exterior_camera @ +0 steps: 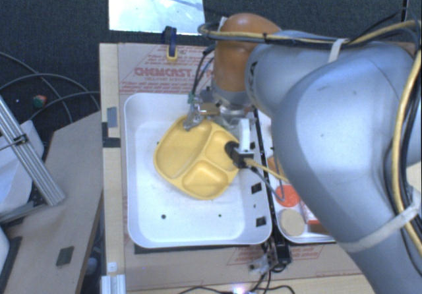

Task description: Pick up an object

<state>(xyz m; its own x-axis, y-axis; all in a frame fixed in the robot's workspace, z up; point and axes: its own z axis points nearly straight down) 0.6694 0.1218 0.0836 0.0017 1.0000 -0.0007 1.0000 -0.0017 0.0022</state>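
We judge the pick not yet done: our gripper sits at the upper rim of the yellow plastic divided plate, which lies just below it in the left white bin, grasp state we cannot tell.

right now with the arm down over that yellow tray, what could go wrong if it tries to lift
1. The hand sits at the far rim of the yellow divided plastic tray; gripped by one edge, such a wide tray could tilt and slip out.
2. The tray lies against the left white bin's right wall, so a lift might catch there.
3. The bulky grey arm covers most of the right bin, so contact there would go unseen.
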